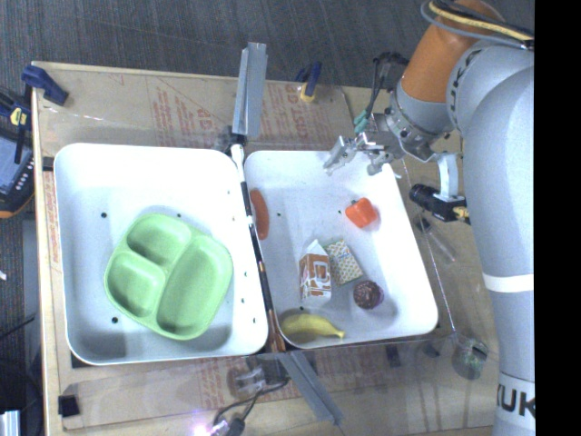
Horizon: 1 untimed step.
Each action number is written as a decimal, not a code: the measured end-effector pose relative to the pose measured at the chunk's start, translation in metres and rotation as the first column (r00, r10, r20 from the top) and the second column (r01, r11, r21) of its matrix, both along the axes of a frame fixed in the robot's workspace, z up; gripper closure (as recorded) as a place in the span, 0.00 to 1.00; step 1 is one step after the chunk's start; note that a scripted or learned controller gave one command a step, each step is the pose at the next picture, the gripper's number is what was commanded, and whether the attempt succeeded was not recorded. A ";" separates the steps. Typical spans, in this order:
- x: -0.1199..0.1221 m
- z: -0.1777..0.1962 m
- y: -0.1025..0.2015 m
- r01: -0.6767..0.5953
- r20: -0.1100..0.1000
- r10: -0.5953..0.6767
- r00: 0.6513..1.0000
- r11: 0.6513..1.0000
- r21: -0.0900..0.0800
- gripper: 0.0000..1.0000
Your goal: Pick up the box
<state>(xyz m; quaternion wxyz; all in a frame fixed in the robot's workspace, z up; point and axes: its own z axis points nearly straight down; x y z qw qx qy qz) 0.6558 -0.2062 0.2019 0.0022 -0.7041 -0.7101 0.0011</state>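
A: Where does the job stand?

B: By my reading, it has hardly begun. The box [315, 275], a small carton with orange and white print, lies flat on the floor of the right bin [300, 175], toward the near end. Nothing touches it from above.

A: And the gripper?

B: The gripper [359, 155] hangs over the far rim of that same bin, well apart from the box. Its two metal fingers look spread, with nothing between them, so I'd call it released and empty.

A: What sits around the box?

B: A small patterned packet [344, 262] lies just beside it on the right, seemingly touching. A banana [311, 326] lies near its lower end, a dark round thing [368, 294] is further right, an orange cup-like item [361, 213] sits between the box and the gripper, and a reddish oblong [260, 213] rests against the left wall.

A: And the other bin?

B: The left bin [82, 180] holds a green divided plate [170, 276]; it plays no part here.

A: So what is left?

B: Everything, I judge: travel toward the near end of the bin, come down over the box, close on it, and lift. The packet pressed against it may crowd one finger.
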 end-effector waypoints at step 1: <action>-0.049 -0.083 -0.003 -0.004 0.001 0.004 1.000 1.000 -0.001 0.00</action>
